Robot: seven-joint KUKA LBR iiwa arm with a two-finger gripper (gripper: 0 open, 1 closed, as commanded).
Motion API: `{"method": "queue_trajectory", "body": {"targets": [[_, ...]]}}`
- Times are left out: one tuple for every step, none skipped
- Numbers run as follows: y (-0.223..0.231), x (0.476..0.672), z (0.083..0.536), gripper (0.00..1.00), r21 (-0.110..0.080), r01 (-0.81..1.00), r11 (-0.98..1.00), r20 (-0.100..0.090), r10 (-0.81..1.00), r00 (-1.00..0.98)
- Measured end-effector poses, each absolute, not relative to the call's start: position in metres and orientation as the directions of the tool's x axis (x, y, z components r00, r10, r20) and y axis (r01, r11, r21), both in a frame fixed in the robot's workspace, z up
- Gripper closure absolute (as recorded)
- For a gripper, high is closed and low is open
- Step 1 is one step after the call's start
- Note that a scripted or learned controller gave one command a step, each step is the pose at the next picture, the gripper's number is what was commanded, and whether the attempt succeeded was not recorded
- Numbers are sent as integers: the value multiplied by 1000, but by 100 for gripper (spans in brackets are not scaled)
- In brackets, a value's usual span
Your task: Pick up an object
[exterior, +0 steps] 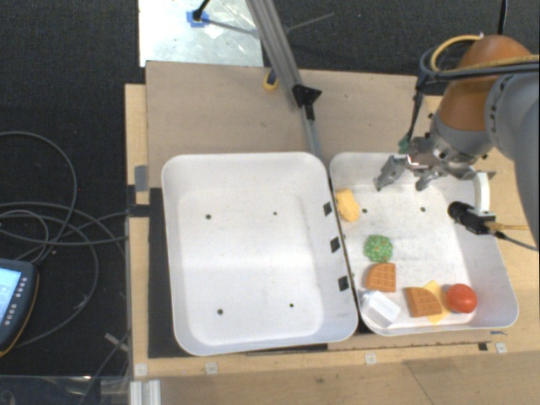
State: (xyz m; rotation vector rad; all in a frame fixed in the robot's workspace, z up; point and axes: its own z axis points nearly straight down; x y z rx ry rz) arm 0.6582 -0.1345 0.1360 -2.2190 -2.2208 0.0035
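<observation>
Left of the open hand (pixel 407 178) lies a yellow piece (pixel 347 205).

can't read a single word or number from my spot, honestly. the handheld screen (pixel 12 298) at the left edge glows, but its contents are way too blurry.

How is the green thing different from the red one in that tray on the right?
The green ball looks bumpy and sits mid-bin; the red ball looks smooth and lies near the front right corner. The green one stands apart from its neighbours; the red one lies close beside a yellow wedge. Both are small and round, in the right bin.
</observation>
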Motion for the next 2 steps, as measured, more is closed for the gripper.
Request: {"method": "queue_trajectory", "body": {"targets": [[-134,658,88,0,-3,1000,1,0,1000,-1],[-134,660,103,100,5,1000,1,0,1000,-1]]}}
